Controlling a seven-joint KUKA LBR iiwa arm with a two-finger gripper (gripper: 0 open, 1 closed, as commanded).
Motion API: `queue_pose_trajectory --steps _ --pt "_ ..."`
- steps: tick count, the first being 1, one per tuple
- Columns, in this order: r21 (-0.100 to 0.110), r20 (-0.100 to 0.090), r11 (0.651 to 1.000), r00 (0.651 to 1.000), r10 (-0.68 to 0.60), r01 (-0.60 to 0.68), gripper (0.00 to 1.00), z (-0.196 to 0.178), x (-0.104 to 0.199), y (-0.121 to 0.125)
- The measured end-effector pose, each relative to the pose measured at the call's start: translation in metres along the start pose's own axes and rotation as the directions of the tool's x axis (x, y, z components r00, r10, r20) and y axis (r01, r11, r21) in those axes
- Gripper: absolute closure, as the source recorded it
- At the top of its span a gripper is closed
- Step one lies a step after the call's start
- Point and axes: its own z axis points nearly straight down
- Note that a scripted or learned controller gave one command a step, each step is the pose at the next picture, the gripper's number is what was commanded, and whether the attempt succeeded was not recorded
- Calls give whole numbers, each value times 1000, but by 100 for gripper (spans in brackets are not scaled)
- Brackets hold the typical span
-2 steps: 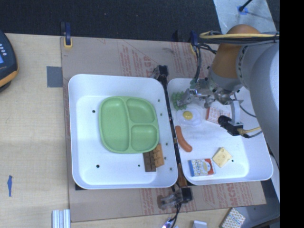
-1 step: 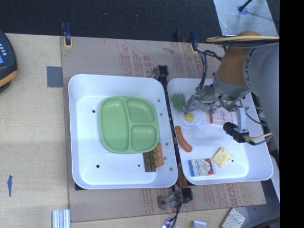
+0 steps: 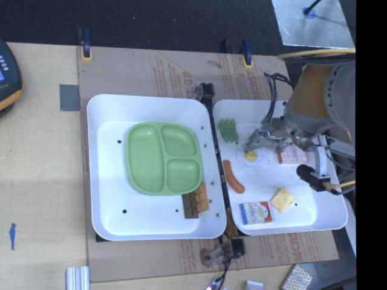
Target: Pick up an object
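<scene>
Lay pale and wooden, the table (image 3: pixel 42 180), under brown cardboard (image 3: pixel 151 71) clamped at the far edge; beyond, dark floor (image 3: pixel 151 8).

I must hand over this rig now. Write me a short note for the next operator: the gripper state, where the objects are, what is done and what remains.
Gripper: low over the right bin, fingers spread open, nothing between them.
Right bin: small yellow piece just under the fingertips, green toy, hot dog, cheese wedge, blue-edged packet, red-and-white packet close to the arm.
Left bin: green divided plate, brown waffle-like block.
Done: arm has reached the bin, no object lifted.
Left: close on one object, probably the yellow piece, and lift it.
</scene>
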Motion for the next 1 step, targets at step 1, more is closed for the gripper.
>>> queue_pose_trajectory --steps 1 --pt "0 0 1000 1000 -4 4 100 -11 0 1"
